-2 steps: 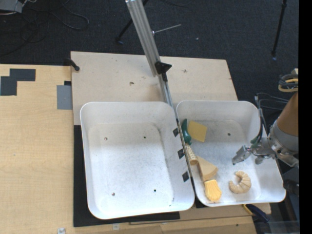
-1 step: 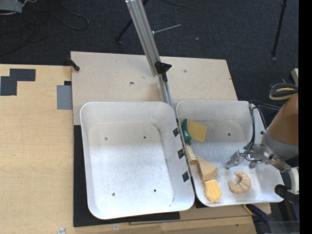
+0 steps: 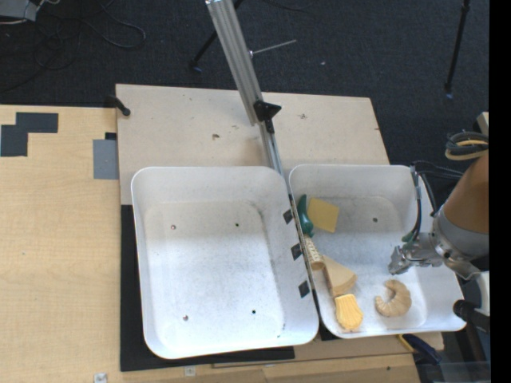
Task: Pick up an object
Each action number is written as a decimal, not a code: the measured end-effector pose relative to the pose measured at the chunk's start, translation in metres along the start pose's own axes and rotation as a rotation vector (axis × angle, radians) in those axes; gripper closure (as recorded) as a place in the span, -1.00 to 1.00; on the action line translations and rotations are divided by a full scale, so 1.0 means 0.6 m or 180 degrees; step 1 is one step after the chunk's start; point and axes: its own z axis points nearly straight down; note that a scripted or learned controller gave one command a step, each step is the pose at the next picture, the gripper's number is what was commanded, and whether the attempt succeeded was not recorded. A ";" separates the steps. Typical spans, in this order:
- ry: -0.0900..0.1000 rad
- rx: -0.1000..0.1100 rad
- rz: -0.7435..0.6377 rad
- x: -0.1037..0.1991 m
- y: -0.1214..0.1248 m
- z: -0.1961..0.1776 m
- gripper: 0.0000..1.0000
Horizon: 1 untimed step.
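The right bin [image 3: 359,178] holds several objects. A yellow square block [image 3: 323,214] lies near its far left, beside a green piece [image 3: 304,215]. A tan wedge [image 3: 338,278] and a yellow block [image 3: 348,312] sit at the front left. A curved tan piece [image 3: 394,299] lies at the front right. My gripper [image 3: 403,259] hangs at the bin's right side, just above and behind the curved piece. Nothing shows between its fingers.
The left bin [image 3: 152,190] stands beside the right one, with black clips along the shared rim [image 3: 295,250]. A slanted metal rail [image 3: 239,62] rises behind the bins. The arm's body [image 3: 471,206] stands over the right rim.
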 end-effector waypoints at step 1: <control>-0.0007 -0.0010 -0.0008 0.005 -0.015 -0.087 1.00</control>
